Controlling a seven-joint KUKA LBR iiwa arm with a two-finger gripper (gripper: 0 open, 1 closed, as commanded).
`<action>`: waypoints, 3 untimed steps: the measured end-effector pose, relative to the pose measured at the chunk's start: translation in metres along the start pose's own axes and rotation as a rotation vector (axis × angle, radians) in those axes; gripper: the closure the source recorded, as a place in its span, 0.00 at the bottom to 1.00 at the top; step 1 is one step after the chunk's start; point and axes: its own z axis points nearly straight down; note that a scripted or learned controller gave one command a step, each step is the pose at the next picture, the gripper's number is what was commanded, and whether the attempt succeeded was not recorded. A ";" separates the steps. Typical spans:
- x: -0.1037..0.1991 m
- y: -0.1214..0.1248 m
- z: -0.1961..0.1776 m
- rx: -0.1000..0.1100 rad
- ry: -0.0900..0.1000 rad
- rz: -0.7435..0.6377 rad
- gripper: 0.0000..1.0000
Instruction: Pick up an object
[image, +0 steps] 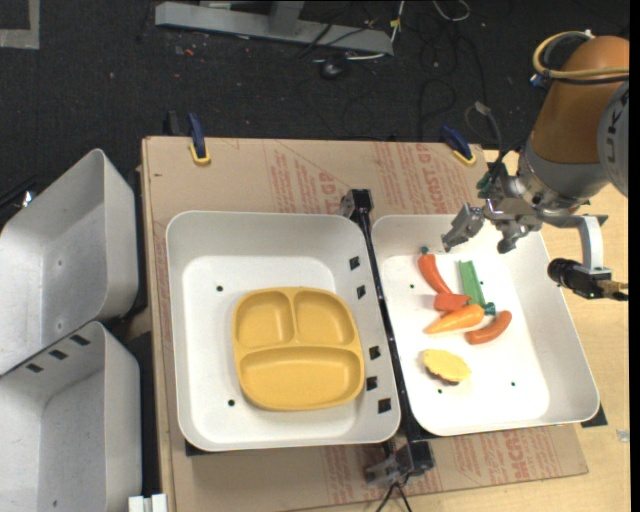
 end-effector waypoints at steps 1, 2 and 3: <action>0.000 0.002 -0.009 -0.014 -0.002 -0.002 0.00; -0.005 -0.007 0.045 -0.009 -0.001 0.000 0.00; 0.003 -0.013 0.105 -0.008 0.000 -0.001 0.00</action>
